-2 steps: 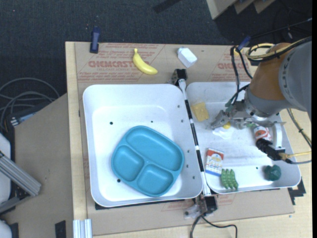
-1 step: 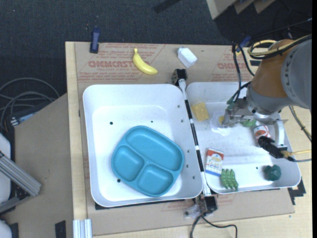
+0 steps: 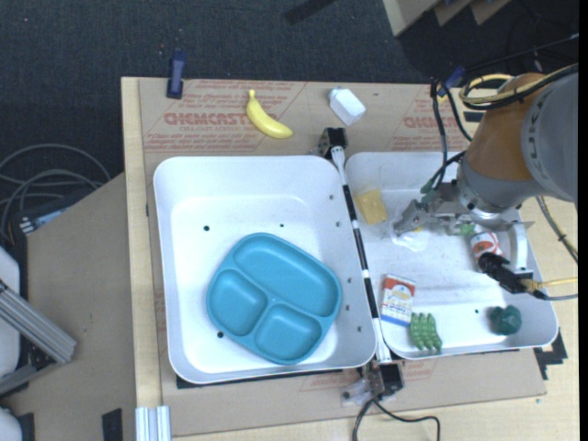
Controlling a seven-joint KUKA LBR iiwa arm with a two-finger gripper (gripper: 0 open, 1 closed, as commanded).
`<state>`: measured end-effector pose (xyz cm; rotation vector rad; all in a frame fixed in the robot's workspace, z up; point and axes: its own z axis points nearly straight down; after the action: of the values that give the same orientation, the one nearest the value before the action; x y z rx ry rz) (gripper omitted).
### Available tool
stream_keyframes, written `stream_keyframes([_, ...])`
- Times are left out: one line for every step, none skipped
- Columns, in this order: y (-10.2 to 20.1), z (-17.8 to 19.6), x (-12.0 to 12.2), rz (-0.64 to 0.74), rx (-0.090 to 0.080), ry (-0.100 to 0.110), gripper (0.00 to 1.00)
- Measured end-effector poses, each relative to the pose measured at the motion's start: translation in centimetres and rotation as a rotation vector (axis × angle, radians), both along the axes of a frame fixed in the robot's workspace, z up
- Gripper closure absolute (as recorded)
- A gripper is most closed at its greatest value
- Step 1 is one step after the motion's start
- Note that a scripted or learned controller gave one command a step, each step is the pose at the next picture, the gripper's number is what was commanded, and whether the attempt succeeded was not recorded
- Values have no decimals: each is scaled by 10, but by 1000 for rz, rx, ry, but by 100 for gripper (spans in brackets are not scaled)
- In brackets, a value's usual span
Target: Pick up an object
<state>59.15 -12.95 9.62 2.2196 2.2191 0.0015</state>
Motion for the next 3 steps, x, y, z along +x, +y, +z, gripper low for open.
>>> stream_keyframes([-11, -12, -8, 0, 2, 5, 0])
stream_keyframes([-44, -14, 72, -2, 5, 19, 0])
stream_keyframes([-63, -11, 48, 0, 1, 4, 0])
